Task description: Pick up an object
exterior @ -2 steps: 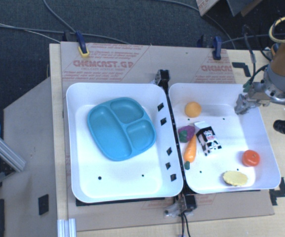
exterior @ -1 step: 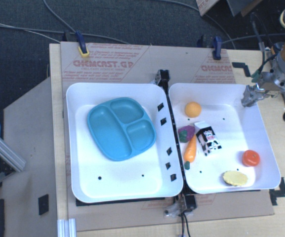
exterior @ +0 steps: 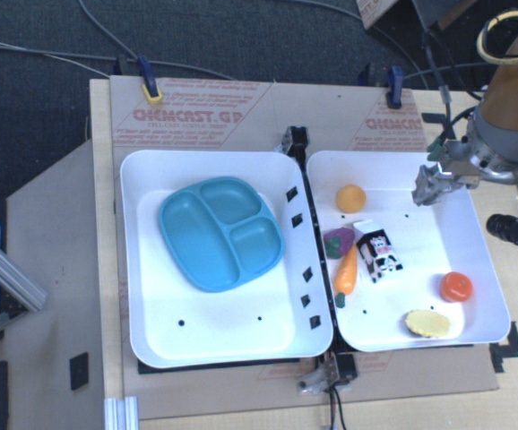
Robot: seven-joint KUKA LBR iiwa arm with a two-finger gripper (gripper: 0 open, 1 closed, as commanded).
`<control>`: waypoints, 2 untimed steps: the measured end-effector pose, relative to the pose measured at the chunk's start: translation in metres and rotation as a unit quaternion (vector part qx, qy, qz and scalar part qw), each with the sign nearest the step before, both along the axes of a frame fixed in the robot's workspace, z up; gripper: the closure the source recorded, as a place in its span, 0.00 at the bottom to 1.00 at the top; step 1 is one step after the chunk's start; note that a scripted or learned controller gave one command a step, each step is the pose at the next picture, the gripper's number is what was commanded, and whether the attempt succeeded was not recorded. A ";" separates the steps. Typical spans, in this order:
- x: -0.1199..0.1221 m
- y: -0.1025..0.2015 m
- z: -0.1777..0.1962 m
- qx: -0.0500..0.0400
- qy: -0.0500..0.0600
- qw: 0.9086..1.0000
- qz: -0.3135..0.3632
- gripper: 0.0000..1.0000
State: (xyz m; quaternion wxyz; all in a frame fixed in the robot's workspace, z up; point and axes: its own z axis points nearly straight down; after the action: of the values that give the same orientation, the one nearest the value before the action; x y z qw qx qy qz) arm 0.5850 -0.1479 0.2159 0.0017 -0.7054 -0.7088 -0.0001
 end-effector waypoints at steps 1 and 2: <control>-0.011 0.049 -0.008 0.000 0.001 1.000 0.000 1.00; -0.034 0.100 0.001 0.000 0.001 1.000 0.000 1.00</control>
State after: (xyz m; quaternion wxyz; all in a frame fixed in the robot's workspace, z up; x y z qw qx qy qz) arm 0.5506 -0.0478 0.2173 0.0023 -0.7055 -0.7087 0.0002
